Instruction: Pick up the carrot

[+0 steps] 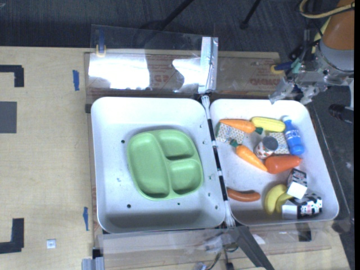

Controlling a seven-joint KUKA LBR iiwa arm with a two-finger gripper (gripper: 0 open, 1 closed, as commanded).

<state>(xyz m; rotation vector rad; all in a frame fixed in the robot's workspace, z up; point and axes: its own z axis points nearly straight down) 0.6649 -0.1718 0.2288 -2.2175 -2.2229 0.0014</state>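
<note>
The tabletop [39,167] is pale wood with black marks near its left edge, and it carries two shallow white bins side by side. The left bin [107,128] holds a green divided plate [166,163], lying flat near its middle. The right bin [323,173] holds a crowd of small things. The arm [340,35] reaches in at the upper right, its orange band showing above the grey wrist, and the jaws [298,91] hang over the far rim of the right bin, well apart from anything in it; whether they are apart or together I cannot tell.

There are two carrots. One carrot [250,157] lies slantwise near the middle of the right bin, green end toward the upper left, its tip close to a red-orange pepper [283,163]. A second carrot [239,126] lies along the far side, just beside a yellow corn cob [269,124]. A blue bottle [293,137] lies to the right of the corn. A patterned packet [226,133] sits under the carrots' left ends. A sausage [243,195] lies near the front left, and a banana [274,197] curves beside it, next to a small black-and-white carton [306,206].
</note>
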